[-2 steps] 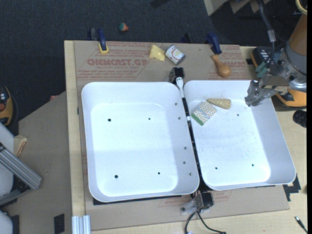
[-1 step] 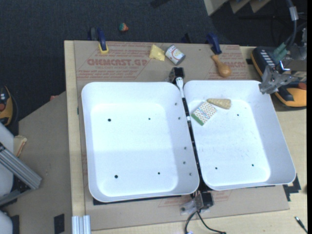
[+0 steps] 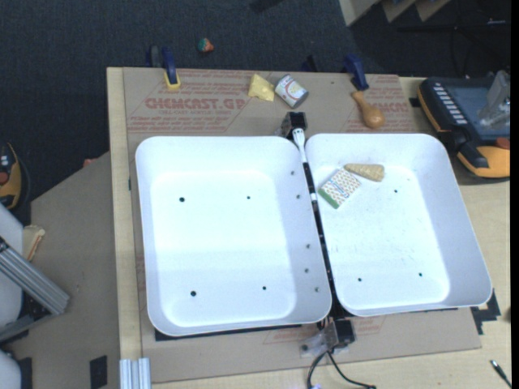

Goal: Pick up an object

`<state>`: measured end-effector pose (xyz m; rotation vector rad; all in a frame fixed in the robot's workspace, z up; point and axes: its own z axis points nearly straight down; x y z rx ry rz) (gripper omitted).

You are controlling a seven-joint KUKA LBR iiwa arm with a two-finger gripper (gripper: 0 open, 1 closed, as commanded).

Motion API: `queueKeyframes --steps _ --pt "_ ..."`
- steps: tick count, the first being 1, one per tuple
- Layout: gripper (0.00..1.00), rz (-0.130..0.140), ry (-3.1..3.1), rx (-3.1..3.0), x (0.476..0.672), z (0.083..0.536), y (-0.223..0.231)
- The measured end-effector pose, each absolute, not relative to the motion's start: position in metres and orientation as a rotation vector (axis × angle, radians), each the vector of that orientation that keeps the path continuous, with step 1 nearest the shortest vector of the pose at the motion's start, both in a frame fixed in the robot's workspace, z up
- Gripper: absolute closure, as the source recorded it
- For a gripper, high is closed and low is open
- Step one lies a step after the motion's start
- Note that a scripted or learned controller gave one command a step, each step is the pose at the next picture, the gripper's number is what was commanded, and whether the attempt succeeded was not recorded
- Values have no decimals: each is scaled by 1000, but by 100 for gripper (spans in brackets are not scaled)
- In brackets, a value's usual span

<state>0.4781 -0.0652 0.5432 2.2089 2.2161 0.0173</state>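
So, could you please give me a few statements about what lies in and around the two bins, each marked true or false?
1. The small patterned rectangular block lies in the right white bin. True.
2. The tan wedge-shaped piece lies in the left white bin. False: it lies in the right bin, beside the patterned block.
3. A yellow wedge-shaped piece lies on the board behind the bins. True.
4. The orange-brown pear-shaped object sits inside the right bin. False: it rests on the board behind that bin.
5. The small white and grey box lies in front of the bins. False: it lies behind them, next to the yellow wedge.
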Motion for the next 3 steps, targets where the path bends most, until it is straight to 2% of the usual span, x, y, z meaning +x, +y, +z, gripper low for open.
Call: queueKeyframes --steps 1,2,3 --pt "0 1 2221 2220 479 535 -66" --pt "0 -10 2233 2221 479 424 4" --pt "100 4 2220 2218 480 440 1"
